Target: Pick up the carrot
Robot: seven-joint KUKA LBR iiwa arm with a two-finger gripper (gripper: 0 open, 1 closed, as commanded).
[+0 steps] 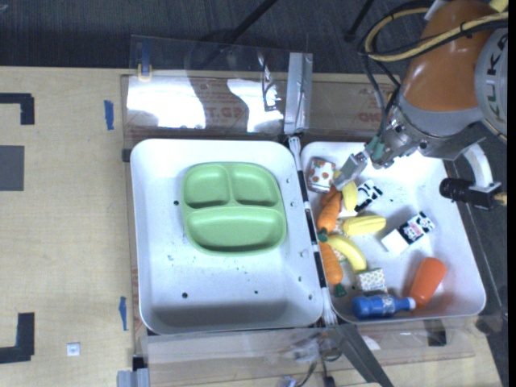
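Robotics lab or test cell, not a home. Industrial arm (pixel 455 63) with orange band and looped cables over a pale wooden bench (pixel 64 216). Two shallow white bins, left bin (pixel 153 297) and right bin (pixel 463 280), fixed side by side. Black corner markings (pixel 20 107) and blue tape tabs (pixel 109 113) on the bench top. Clear plastic panel (pixel 210 95) behind the bins. Dark carpet (pixel 121 6) beyond; black stand legs (pixel 266 10) cross it. Toy food in the right bin.

The arm (pixel 451 63) is cut off by the right edge. Gripper (pixel 352 168) finger state cannot be told. A lower carrot (pixel 331 266) is partly hidden under a banana (pixel 348 251).
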